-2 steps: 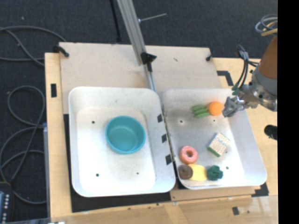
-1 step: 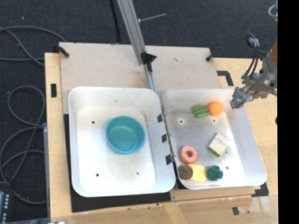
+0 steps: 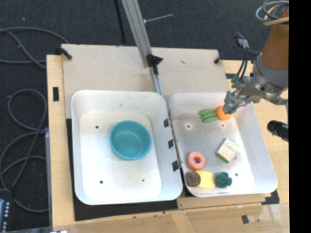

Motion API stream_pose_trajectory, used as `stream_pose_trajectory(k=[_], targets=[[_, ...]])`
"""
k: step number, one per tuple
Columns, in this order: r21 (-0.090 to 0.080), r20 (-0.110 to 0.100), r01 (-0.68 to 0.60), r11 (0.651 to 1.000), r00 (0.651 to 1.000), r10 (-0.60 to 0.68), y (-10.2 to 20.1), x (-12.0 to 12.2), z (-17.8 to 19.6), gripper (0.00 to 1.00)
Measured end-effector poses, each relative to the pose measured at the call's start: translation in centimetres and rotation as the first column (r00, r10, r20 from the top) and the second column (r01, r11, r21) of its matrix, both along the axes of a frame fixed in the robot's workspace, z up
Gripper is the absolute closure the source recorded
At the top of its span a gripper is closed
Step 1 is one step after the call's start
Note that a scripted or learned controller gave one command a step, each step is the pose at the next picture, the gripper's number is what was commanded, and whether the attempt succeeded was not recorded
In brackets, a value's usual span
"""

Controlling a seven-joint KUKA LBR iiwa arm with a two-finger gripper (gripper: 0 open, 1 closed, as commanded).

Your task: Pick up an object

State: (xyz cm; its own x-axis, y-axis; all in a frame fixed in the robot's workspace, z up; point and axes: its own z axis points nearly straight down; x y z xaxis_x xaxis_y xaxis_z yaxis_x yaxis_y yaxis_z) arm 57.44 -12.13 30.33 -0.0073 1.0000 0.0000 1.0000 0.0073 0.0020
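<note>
Lying near the back of the right bin [image 3: 252,130], the carrot [image 3: 215,114] (orange body, green leafy end pointing left) has its orange tip right under the gripper [image 3: 230,106], which comes in from the right below the arm [image 3: 274,52]. Whether the gripper grasps the carrot or merely touches it, I cannot tell.

Further forward in that bin sit a pale speckled block [image 3: 227,150], tilted, a pink donut [image 3: 196,160] with a hole, a brown donut [image 3: 193,179], a yellow piece [image 3: 206,179] touching the brown one, and a dark green knobbly lump [image 3: 223,179]. These last three crowd the front rim; the middle of the bin floor is bare around the carrot.

The left bin [image 3: 87,130] holds a smooth teal bowl [image 3: 129,139], upright and round, with room on every side. Both bins are shallow with rounded corners, touching along the middle. A metal rail [image 3: 138,28] slants up behind them.
</note>
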Motion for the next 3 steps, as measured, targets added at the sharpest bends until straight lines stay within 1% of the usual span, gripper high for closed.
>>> stream_pose_trajectory(k=[1, 2, 3], targets=[[-0.001, -0.002, 0.002, 1.0, 1.0, -0.002, 4.6, 1.0, -0.9, 1.0], [0.0, -0.003, 0.002, 1.0, 1.0, -0.002, 9.0, 1.1, -1.4, 1.0], [0.0, -0.004, 0.001, 1.0, 1.0, -0.001, 14.2, 1.1, -4.0, 1.0]])
